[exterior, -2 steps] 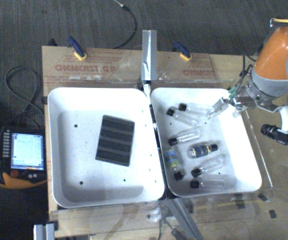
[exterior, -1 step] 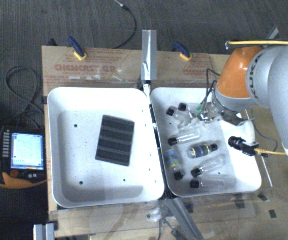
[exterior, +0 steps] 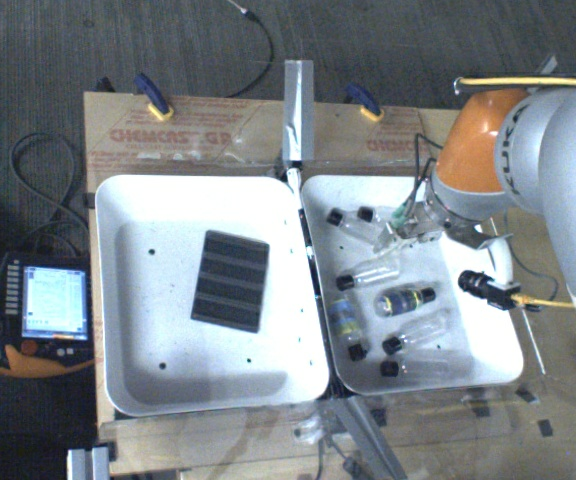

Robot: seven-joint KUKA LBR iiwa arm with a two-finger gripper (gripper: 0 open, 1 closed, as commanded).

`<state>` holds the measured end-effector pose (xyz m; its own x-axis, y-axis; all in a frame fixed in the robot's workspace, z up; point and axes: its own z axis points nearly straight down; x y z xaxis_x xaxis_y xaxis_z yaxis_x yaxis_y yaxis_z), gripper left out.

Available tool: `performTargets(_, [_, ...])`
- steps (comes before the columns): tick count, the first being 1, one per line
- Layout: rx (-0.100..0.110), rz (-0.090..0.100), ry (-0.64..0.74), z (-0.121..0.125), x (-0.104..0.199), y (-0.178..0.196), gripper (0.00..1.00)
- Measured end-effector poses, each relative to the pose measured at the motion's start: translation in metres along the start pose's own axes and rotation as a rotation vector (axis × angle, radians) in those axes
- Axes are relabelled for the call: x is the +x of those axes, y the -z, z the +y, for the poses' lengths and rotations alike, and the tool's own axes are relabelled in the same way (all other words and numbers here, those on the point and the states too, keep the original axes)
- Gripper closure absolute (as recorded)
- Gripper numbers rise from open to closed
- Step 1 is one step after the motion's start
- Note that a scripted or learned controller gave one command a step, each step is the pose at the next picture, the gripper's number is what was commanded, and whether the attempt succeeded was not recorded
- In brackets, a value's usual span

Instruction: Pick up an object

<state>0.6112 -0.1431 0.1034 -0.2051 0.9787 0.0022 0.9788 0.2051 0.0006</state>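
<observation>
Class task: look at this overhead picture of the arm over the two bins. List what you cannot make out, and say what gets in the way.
1. End effector in the camera view: its fingers are too small and blurred against the clear vials to read.
2. Clear vials in the right bin: see-through on white, so their outlines and count are uncertain.
3. Arm: cut off by the right edge.
4. Dark ridged block in the left bin: its surface detail is too small to identify.

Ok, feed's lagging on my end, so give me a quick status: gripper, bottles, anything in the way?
Gripper low over right bin, upper part. Small clear bottles lie loose there, none seen held. Dark ridged block alone in left bin, out of the way.
</observation>
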Motion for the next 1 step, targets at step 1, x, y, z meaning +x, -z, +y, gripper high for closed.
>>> performTargets(1, [0.000, 0.000, 0.000, -0.0001, -0.0001, 0.0000, 0.00])
